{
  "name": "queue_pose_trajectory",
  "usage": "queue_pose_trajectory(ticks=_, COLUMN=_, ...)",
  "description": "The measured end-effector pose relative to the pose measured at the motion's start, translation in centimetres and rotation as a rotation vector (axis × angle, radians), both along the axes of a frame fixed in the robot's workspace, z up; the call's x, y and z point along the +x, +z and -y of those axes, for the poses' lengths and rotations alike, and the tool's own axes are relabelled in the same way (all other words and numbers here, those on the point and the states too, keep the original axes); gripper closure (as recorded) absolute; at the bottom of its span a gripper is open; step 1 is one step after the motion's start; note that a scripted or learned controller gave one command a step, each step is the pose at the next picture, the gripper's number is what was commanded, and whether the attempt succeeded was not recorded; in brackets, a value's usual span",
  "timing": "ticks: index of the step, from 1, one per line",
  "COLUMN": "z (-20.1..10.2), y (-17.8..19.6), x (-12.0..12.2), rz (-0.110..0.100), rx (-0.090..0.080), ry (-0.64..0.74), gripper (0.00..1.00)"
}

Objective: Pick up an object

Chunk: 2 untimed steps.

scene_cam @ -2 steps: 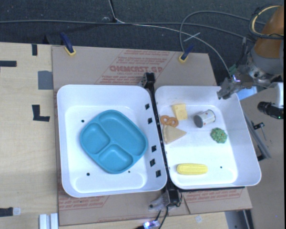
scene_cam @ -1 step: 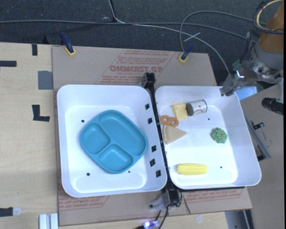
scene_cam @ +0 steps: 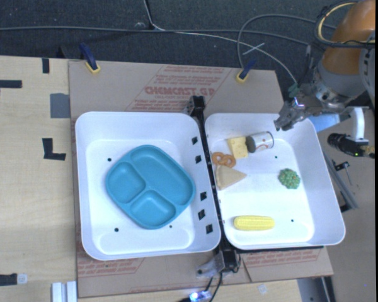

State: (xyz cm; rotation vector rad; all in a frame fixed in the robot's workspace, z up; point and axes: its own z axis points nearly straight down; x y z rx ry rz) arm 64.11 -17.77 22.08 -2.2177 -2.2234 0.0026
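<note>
Starting nearest the camera, then working back:
Corn: a yellow corn cob [scene_cam: 254, 223] lies flat near the front wall of the right bin [scene_cam: 324, 187], well apart from the other items.
Divided plate: a blue plate [scene_cam: 150, 185] with 3 sections sits in the middle of the left bin [scene_cam: 88, 187], alone there.
Green piece: a small green lump [scene_cam: 290, 178], possibly broccoli, rests toward the right side of the right bin.
Wedge: a pale wedge [scene_cam: 230, 177] lies by the left wall, touching a brown pretzel [scene_cam: 224, 159] just behind it.
Yellow block: a cheese-like block [scene_cam: 237, 148] sits beside a small grey can [scene_cam: 260, 141] lying on its side.
Gripper: the gripper [scene_cam: 290, 116] hangs at the back right corner of the right bin, near the can; it is too blurred to tell how far apart its fingers are, and nothing visible is held.
</note>
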Motion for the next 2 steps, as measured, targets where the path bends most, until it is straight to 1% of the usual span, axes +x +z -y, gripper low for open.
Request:
queue_pose_trajectory(ticks=1, z=-4.6, y=0.9, x=-1.2, rz=0.001, rx=0.001, ry=0.002, gripper=1.00)
queue_pose_trajectory(ticks=2, z=-9.4, y=0.1, x=-3.5, rz=-0.001, rx=0.001, ry=0.001, gripper=1.00)
